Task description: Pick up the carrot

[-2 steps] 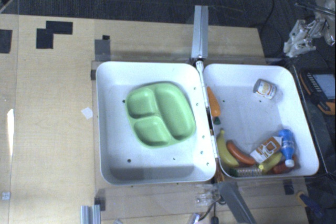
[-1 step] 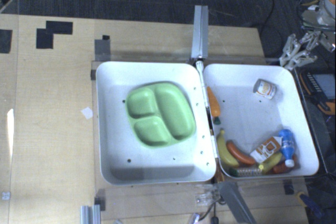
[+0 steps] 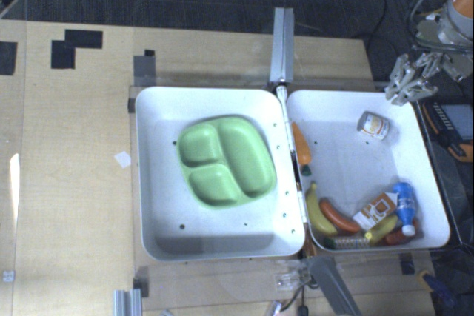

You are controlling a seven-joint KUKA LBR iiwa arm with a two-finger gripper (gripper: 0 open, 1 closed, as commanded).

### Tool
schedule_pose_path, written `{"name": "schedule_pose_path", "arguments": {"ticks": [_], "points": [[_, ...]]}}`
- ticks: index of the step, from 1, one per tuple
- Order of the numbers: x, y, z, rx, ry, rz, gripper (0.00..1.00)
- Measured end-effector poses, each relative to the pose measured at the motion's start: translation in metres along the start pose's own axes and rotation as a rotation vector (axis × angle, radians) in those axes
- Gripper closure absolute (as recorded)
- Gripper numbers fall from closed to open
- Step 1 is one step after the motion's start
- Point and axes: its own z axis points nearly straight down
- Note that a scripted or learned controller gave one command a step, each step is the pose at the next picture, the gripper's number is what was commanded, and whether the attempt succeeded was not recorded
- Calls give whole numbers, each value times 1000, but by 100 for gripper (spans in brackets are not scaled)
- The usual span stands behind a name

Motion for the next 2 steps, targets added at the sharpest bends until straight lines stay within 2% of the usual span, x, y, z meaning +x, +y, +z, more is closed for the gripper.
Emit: {"name": "schedule_pose_path", "arguments": {"ticks": [1,2], "points": [[1,-39,-46,3,-3,-183,100],[2,-38,31,-3,0,-806,100]]}}
